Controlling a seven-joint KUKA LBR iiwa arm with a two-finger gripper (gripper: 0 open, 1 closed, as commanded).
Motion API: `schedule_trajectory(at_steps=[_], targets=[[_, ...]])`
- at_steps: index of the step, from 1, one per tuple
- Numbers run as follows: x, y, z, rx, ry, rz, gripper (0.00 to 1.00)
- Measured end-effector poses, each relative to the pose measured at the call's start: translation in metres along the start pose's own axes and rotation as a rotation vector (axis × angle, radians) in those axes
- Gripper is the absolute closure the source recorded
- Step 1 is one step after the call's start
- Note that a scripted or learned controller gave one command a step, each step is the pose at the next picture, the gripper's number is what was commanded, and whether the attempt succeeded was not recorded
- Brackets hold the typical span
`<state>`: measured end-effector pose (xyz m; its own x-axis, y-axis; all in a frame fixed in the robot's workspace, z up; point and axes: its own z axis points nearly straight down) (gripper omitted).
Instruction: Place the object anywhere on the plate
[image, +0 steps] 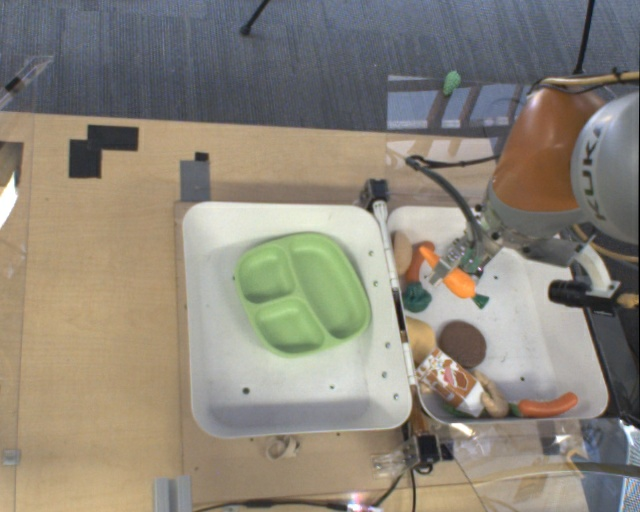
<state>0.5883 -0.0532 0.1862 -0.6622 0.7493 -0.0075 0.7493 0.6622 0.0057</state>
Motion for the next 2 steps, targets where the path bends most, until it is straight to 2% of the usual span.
schedule_trajectory(at_steps=[1, 2], targets=[[0.021, 0.066, 0.001, 0.000, 0.003, 0.238, 1.00], [0.090, 0.130, -0.045, -0.006, 0.004, 0.129, 1.00]])
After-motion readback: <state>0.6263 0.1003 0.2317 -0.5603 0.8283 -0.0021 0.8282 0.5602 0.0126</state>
